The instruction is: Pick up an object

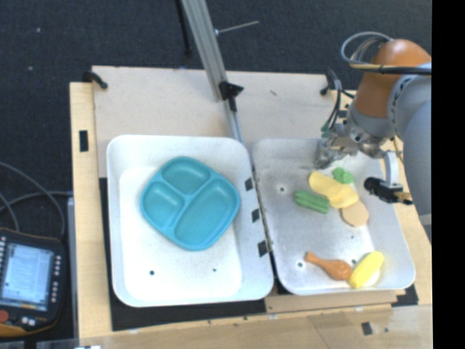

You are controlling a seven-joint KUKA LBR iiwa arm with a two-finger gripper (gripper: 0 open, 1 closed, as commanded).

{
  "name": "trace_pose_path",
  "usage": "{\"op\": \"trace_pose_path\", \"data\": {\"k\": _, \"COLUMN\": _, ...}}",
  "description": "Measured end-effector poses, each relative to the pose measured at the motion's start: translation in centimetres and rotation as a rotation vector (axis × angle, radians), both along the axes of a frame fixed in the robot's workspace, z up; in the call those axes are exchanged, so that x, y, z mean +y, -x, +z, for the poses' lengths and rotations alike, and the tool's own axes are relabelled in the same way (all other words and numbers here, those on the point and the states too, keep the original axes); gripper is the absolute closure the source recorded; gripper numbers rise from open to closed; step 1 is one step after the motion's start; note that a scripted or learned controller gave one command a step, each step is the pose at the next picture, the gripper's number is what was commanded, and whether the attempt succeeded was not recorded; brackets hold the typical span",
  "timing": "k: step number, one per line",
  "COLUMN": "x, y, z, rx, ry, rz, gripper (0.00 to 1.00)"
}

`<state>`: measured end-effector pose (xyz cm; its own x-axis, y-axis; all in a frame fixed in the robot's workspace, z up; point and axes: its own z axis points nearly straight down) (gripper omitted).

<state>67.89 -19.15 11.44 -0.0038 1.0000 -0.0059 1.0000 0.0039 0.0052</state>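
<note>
teal tray (pixel 190 202), white bins (pixel 131 282), yellow lemon (pixel 367 269).

Small toy foods (pixel 333 190) in right bin (pixel 290 267)

Looks like a robotics lab: plywood bench (pixel 174 100) with two white bins (pixel 123 158), aluminium camera mast (pixel 205 35), teach pendant (pixel 25 278) beside cables on dark carpet (pixel 73 20).

Right bin (pixel 290 267) left half open, toys (pixel 330 193) crowding, seemingly, right side
</note>
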Motion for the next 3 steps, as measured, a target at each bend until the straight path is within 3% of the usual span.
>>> {"op": "trace_pose_path", "data": {"k": 3, "x": 0.1, "y": -0.3, "z": 13.8, "rx": -0.002, "ry": -0.003, "rz": 0.000, "gripper": 1.00}}
